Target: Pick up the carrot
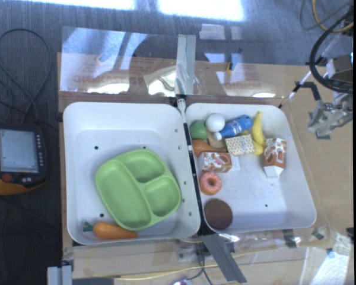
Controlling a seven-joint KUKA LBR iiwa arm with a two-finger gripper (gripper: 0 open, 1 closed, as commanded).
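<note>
Two white bins are seen side by side on the bench. In the left bin (77, 129), two things are counted: one green plate (137, 188) with three compartments, lying tilted toward the front wall, and one carrot (111, 231). The carrot is laid flat along the front wall, near the front left corner, just in front of the plate's edge, with its green end pointed left.

In the right bin (296, 200), nine things are counted. Along the back, one green piece (197, 129) is set against the divider, one white ball (215, 122) is placed beside it, one blue bottle (237, 125) is laid next to the ball, and one banana (258, 132) is stood on the bottle's right. One carton (275, 156) is placed right of the banana. One cracker (240, 145) is laid below the bottle, and one snack packet (216, 161) is seen left of it. One pink donut (210, 183) is laid in front of the packet, and one brown cookie (218, 213) is set near the front wall.

One gripper (326, 123) is seen outside the bins, off the right bin's far right corner, well apart from the carrot. Nothing is held by it; whether it is spread or closed cannot be told.

One handheld pendant (15, 156) is laid on the floor left of the bench.
</note>
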